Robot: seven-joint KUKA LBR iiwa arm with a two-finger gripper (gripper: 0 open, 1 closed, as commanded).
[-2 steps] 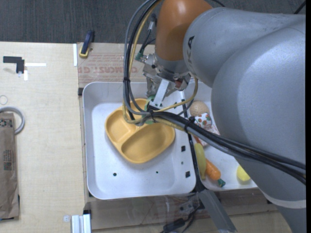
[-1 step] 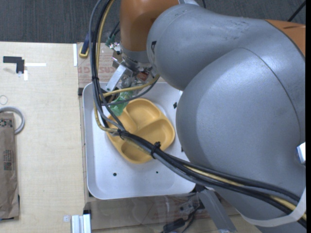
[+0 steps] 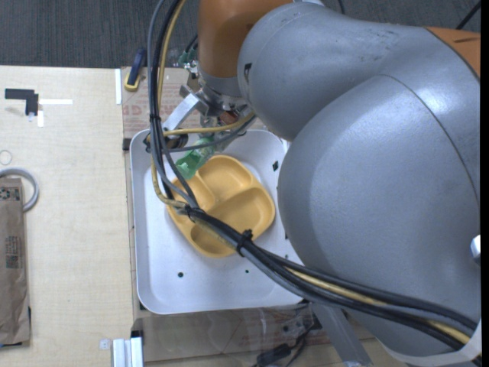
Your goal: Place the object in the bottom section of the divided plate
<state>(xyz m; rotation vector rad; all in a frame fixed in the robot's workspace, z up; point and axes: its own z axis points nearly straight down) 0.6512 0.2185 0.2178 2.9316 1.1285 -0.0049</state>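
— Where's the object?
— A green object at the yellow divided plate's eleven o'clock rim, inside the white bin.
— And the pincer?
— Just above it, at twelve o'clock; can't tell its state, cables cross it.

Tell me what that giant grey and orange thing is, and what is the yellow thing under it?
That is a big grey robot arm with an orange band. One camera looks down on it from above. Its hand hangs over a shallow white bin. The yellow thing is a plastic plate split into sections. A small green object sits at the plate's upper edge, just below the hand. Black and yellow cables cross over the plate. I cannot tell whether the hand holds anything.
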